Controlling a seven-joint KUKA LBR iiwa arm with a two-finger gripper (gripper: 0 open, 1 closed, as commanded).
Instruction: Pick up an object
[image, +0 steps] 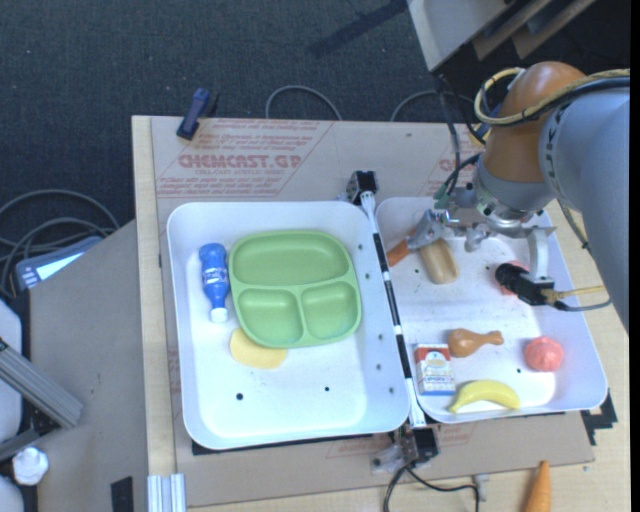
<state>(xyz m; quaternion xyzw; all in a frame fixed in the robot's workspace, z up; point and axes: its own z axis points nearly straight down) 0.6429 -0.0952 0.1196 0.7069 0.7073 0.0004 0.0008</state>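
1. the gripper (432, 232) hangs low over the far left part of the right bin (500, 315), on the grey arm that reaches in from the right; whether the pincer is spread or pressed together cannot be told from this angle.
2. a tan cylinder (437, 262) lies directly at the near side of the gripper, touching it or nearly so, and it cannot be made out as pinched.
3. an orange piece (398, 252) lies just left of the cylinder, against the bin's left wall.
4. nearer the camera in the same bin, well apart from the gripper, lie a toy drumstick (473, 342), a pink round fruit (544, 353), a small red and white carton (433, 368) and a banana (485, 397).
5. the left bin (300, 390) holds a green divided plate (295, 286), a blue bottle (213, 280) just beside its left edge and a yellow disc (258, 349) partly under its near corner.
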